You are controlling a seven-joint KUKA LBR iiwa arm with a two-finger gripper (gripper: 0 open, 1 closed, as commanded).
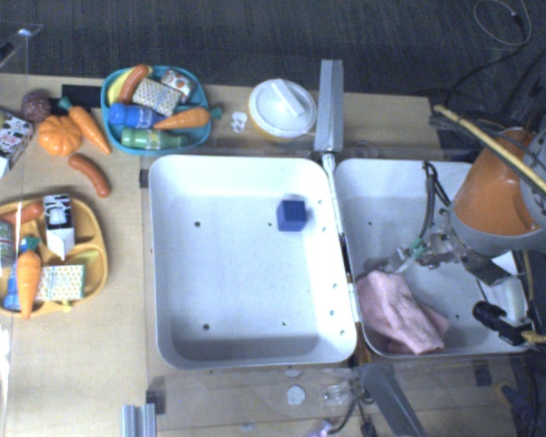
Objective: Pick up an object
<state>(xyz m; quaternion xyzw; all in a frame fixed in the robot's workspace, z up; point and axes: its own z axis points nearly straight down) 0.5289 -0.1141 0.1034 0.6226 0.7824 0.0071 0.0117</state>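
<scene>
Much of the right bin (382, 189) hidden beneath the arm (500, 198), orange band uppermost. Gripper (417, 251) small and blurred, low over that bin, just above the pink cloth (399, 312) crumpled at the near edge; jaw spread impossible to tell, nothing visibly pinched. Blue cube (292, 214) alone in the left bin (227, 335).

Illumination is even and moderately bright, from overhead. The left bin (246, 335) and right bin (382, 198) render near-white with mild glare and little surface detail. Shadows are soft and short, as beside the blue cube (293, 214). Overall sharpness is low; fine detail is soft, and the dark floor (255, 16) appears grainy.
</scene>
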